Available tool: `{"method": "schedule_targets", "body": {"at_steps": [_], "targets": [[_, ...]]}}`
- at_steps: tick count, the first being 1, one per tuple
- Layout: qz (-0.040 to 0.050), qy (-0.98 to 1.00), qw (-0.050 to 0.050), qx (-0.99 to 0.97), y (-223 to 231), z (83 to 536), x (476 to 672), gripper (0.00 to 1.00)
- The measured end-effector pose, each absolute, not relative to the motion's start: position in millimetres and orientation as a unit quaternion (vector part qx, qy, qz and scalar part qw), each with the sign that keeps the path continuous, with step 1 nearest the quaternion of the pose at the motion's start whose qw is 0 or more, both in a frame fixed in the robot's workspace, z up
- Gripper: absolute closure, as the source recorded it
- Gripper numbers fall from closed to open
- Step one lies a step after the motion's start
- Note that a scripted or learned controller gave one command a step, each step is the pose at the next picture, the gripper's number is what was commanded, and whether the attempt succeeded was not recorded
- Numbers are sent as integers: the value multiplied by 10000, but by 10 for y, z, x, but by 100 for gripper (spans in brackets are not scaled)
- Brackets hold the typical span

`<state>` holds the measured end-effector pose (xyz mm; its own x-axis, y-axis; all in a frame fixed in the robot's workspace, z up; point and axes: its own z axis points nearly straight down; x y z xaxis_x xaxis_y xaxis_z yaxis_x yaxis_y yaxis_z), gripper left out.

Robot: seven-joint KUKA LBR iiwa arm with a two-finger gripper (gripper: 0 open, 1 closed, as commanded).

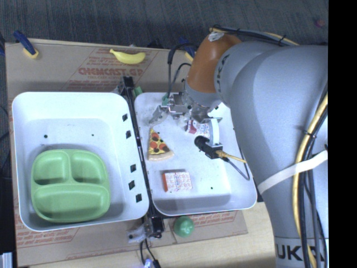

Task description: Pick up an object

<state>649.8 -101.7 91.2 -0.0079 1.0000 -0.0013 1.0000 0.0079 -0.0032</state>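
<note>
**Mira:** Camera view from above shows two shallow white bins. Where is the grey arm with the orange band working?

**Tomas:** It reaches from the right and hangs over the far part of the right white bin. The gripper is low there, near the far wall. I see dark metal parts at the wrist, but I cannot tell how the pincer stands; that part is too small and too cluttered.

**Mira:** And what can it pick up?

**Tomas:** Three things lie on the floor of this bin. The toy pizza slice with red and dark toppings is just in front of the gripper. The small flat packet with a red and white pattern lies nearer to the front wall. A small white and red item sits beside the wrist, partly hidden, so I cannot name it.

**Mira:** Is one of them held?

**Tomas:** I see nothing lifted. All seem to rest flat, so I judge the pick is not yet done.

**Mira:** And the left side?

**Tomas:** The left white bin bears a green plastic tray with three compartments. Outside the bins, a yellow toy banana and a green ball lie on the brown cardboard, probably out of play.
</note>
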Motion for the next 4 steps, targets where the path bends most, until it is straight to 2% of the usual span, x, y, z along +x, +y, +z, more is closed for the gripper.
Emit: {"method": "schedule_targets", "body": {"at_steps": [1, 2, 3, 4], "targets": [[16, -7112, 4, -7030, -1016, 1021, 6504, 100], [-13, -7096, 0, -7046, -382, 1940, 6576, 100], [5, -7092, 11, -7050, -393, 1921, 6565, 0], [19, -7105, 17, -7037, 961, 1916, 6222, 0]]}}
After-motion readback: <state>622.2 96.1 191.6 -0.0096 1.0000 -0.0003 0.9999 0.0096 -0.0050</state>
